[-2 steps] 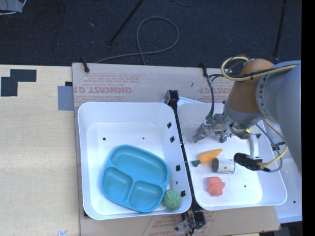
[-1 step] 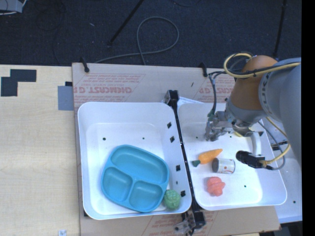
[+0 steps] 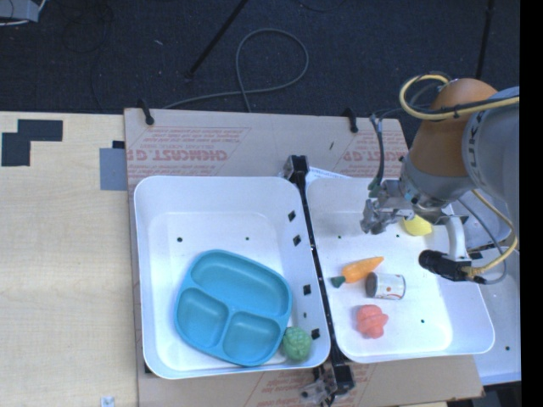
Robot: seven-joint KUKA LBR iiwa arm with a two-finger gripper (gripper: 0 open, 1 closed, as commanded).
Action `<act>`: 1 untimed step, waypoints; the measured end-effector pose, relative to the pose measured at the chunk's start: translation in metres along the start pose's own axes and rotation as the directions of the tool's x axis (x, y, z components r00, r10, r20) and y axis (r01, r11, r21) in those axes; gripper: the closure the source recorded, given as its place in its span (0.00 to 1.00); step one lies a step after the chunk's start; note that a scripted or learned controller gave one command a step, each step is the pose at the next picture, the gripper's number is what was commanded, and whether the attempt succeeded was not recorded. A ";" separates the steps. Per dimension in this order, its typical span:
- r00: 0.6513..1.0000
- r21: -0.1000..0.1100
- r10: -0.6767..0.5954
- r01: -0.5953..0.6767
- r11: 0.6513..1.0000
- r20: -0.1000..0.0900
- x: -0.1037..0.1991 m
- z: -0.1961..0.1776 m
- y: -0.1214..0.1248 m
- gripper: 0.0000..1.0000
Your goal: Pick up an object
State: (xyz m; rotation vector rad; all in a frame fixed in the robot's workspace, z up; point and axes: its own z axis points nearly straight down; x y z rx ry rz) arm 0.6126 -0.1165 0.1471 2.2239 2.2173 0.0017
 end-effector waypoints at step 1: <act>1.000 -0.002 -0.004 0.004 1.000 0.001 -0.001 -0.063 0.003 1.00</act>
